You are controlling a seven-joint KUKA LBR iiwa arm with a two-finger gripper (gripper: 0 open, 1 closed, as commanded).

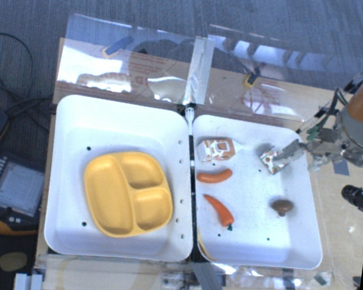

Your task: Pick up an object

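The candidate objects lie in the right bin [300,251]: a packet [216,150], a sausage [215,175], a chili pepper [219,210] and a brown lump [283,206]. My gripper [274,161] hangs over this bin's upper right area, apart from all four. Finger state: I cannot tell.

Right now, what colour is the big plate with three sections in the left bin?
Yellow: the plastic divided plate shows clearly in the camera view.

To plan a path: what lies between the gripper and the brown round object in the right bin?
In the camera view, only bare white bin floor lies between the gripper and the brown round object.
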